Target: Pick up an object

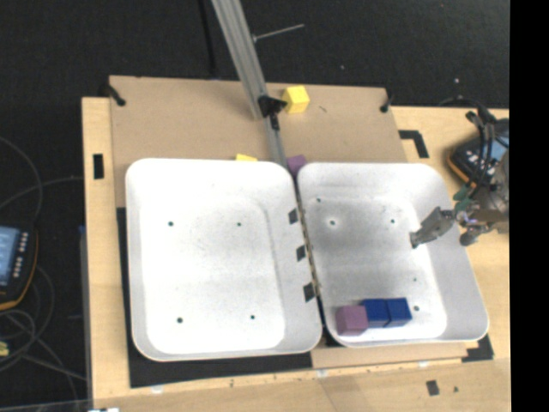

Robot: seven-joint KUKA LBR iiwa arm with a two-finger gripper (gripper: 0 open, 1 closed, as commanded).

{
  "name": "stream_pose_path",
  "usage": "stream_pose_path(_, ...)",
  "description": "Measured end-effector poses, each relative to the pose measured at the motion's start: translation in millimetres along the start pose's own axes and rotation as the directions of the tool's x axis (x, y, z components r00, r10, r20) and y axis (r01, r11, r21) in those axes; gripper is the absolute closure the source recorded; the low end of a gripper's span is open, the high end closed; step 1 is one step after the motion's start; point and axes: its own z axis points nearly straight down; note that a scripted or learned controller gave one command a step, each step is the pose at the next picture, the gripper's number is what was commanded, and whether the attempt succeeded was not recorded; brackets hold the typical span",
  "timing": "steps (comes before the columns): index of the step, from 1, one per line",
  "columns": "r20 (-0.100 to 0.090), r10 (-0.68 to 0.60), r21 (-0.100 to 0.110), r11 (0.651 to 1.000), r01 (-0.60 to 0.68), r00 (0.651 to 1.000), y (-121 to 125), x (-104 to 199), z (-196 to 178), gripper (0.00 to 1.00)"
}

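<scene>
- Scanning from the left: the left bin (210, 256) is lying bare white, next to the right bin (446, 307).
- A purple block (351, 318) and a blue block (385, 311) are resting touching each other at the right bin's near edge, likely candidates for picking.
- The gripper (422, 237) is hanging over the right bin's right side, well apart from both blocks and carrying nothing; whether its fingers are parted cannot be told.

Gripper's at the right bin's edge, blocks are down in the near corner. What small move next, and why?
Probably swing the gripper toward the bin's near edge, above the blue block. It sits apart from both the blue block and the purple block beside it, with nothing between its fingers.
</scene>
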Motion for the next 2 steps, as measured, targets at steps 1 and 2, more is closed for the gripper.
stream_pose_path(1, -0.003, -0.002, 0.012, 1.0, 0.002, 1.0, 34.1, 4.4, 44.3, 0.0)
stream_pose_path(2, -0.001, -0.002, 0.005, 1.0, 0.002, 1.0, 51.6, -8.6, 3.4, 0.0)
